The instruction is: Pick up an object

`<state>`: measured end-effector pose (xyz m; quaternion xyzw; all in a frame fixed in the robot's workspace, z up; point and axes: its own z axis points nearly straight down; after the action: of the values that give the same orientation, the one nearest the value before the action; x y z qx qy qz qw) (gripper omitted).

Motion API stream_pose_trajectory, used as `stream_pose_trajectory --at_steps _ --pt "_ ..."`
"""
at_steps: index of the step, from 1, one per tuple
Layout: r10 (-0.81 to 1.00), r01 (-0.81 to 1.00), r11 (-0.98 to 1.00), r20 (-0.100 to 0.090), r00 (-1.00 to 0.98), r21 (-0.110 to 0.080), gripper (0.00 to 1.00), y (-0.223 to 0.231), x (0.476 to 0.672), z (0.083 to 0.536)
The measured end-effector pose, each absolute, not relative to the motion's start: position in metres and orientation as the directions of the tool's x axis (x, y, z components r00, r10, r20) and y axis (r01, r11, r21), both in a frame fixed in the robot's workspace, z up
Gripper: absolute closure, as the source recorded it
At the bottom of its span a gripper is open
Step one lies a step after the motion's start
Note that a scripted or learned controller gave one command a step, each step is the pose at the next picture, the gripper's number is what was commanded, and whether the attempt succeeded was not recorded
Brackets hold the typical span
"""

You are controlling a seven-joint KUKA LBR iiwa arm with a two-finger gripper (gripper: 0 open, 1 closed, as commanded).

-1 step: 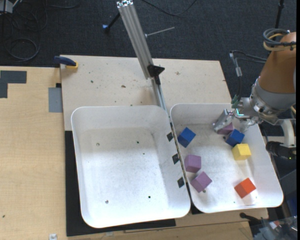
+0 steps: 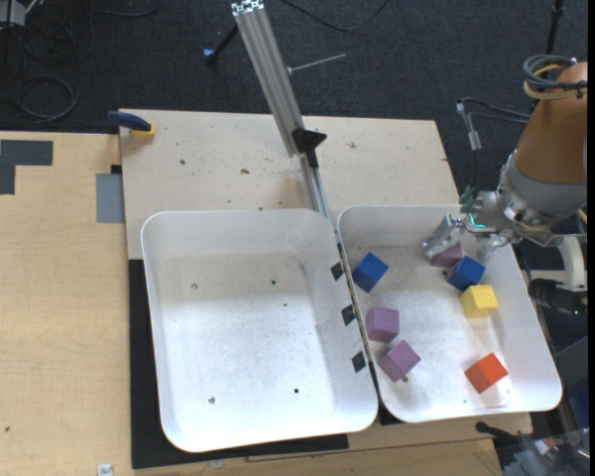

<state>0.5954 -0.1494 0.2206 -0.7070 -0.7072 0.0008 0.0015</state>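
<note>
Blue cube (image 2: 465,273) beside purple block (image 2: 445,255)

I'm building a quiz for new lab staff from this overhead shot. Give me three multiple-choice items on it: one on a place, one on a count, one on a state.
1. Which bin holds the blocks?
A. the left bin
B. the right bin
C. both bins

2. How many blue blocks are in view?
A. one
B. two
C. four

3. How does the gripper stand relative to the blocks?
A. low over the far part of the right bin, at a purple block
B. high over the left bin
C. parked on the wooden bench

Answers:
1. B: every block lies in the right bin, none in the left bin.
2. B: one blue block lies near the divider, the other blue block beside the yellow block.
3. A: the gripper sits right at a purple block in the far part of the right bin.
</note>
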Motion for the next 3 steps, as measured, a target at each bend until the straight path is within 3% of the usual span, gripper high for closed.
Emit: stream_pose_trajectory --at_steps 2,3 --pt "1.000 1.000 -0.002 0.001 0.002 -0.008 0.00 -0.155 0.585 0.116" --pt "1.000 1.000 -0.005 0.001 0.005 -0.003 0.00 -0.154 0.585 0.091"
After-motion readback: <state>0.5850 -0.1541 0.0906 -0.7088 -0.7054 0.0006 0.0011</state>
